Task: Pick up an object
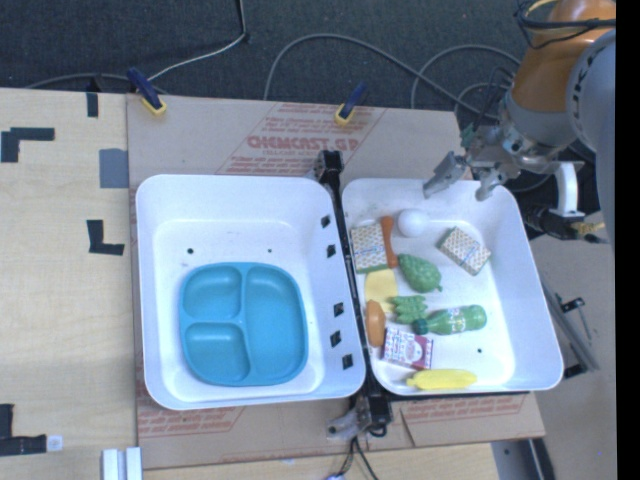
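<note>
Cardboard sheet (290, 138) underlies both white bins (165, 208) on dark carpet (120, 18); end effector (463, 182) open, empty.

Wooden bench (60, 298), cardboard sheet (290, 138) on it, perhaps clamped, two white bins (160, 208) on the cardboard

Red print reading "CHEMCAST GP" runs across the brown cardboard sheet (290, 140) just behind the left white bin (160, 203).

A pale wooden table (60, 298) carries a brown cardboard sheet (290, 138). Beyond the table's far edge lies dark carpet (120, 18), crossed by thin cables (300, 43).
</note>
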